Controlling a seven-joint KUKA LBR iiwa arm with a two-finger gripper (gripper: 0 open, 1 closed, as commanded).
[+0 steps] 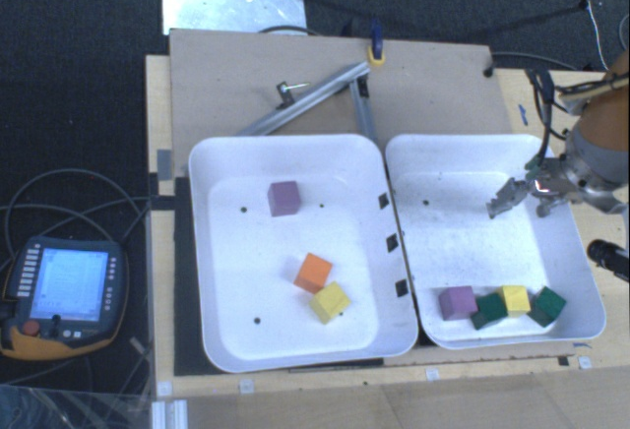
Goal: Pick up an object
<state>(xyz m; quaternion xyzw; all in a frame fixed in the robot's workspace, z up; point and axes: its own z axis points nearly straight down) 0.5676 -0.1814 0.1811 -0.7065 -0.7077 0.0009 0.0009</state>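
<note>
Two shallow white bins sat side by side on the bench, the left bin and the right bin, their inner rims touching along the middle. Inside the left one a purple cube stood alone toward the far side, well apart from an orange cube and a yellow cube, which touched corner to corner near the front. Along the front wall of the right bin lay a row of four: a second purple cube, a dark green cube, a small yellow cube and another green cube, packed close together. The gripper hung over the far right part of the right bin, its two fingers spread apart with nothing between them, well clear of the row below; the bin floor beneath it was bare and offered open room. Behind the bins a metal bar lay at a slant on a brown board, and a handheld control pendant with a lit screen rested on the dark floor to the left, its writing too small to read
</note>
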